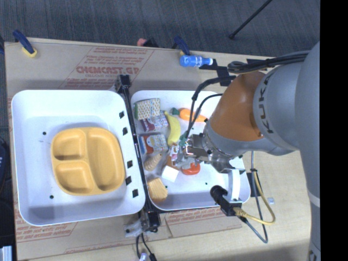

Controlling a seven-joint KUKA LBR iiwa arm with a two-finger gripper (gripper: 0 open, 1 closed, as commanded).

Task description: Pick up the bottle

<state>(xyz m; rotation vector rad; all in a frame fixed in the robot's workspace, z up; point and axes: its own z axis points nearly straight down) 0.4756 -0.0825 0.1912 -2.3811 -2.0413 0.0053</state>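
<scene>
The big grey robot arm with the orange band [255, 113] is nearest to the camera and reaches in from the right over the right white bin [228, 197]. Its two-finger gripper [187, 151] hangs low above the clutter in the middle of this bin; I cannot tell how the jaws stand, because the wrist hides them.

The left white bin [27, 145] holds a yellow plastic tray with three compartments [87, 159], lying flat near its centre.

In the right bin, packed along its left side, lie a yellow banana [173, 128], an orange carrot-like piece [190, 114], a checkered small box [148, 109], and a tan bread-like piece [157, 190]. A red round object [190, 169] lies just under the gripper.

I cannot clearly recognise a bottle among these things. A small blue object [191, 61] rests on the bench edge behind the bins.
</scene>
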